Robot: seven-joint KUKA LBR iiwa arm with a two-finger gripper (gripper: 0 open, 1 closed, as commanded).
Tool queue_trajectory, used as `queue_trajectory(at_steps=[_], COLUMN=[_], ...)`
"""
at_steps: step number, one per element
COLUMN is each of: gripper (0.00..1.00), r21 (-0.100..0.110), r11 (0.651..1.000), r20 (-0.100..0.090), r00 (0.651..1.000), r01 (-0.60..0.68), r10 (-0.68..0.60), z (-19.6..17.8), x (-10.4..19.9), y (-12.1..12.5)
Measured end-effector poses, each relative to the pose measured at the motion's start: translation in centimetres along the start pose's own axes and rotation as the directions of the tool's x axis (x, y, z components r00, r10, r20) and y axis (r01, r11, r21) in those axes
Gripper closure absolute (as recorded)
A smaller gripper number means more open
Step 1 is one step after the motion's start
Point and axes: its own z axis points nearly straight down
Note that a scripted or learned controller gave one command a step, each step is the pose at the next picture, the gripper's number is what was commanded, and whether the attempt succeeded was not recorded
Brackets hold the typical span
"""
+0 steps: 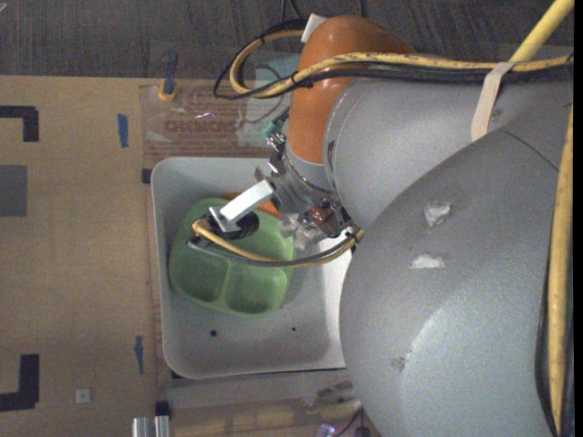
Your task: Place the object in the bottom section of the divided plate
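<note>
A green divided plate lies in the white bin, toward its left side. My arm reaches over the bin from the right, and the gripper hangs just above the plate's right rim, largely hidden by the wrist. A small orange thing peeks out beside the wrist at the plate's upper edge; what it is cannot be told. Two of the plate's sections at its lower end show bare green.
The arm's large grey body covers the right half of the view and the bin's right part. Brown cardboard with blue tape marks lies to the left of the bin. The bin's lower floor shows white.
</note>
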Motion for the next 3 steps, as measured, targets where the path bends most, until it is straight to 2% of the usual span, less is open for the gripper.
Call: queue_trajectory(at_steps=[1,2,3], gripper=[1.0,1.0,1.0], r21=[-0.002,0.0,-0.002], r11=[0.996,0.996,0.996], r20=[-0.006,0.0,-0.006], r00=[0.996,0.996,0.996], r01=[-0.085,-0.095,-0.09], r10=[0.085,0.095,0.09], z=[-0.3,7.8,-7.6], x=[4.3,-2.9,3.3], y=[-1.2,-4.7,0.6])
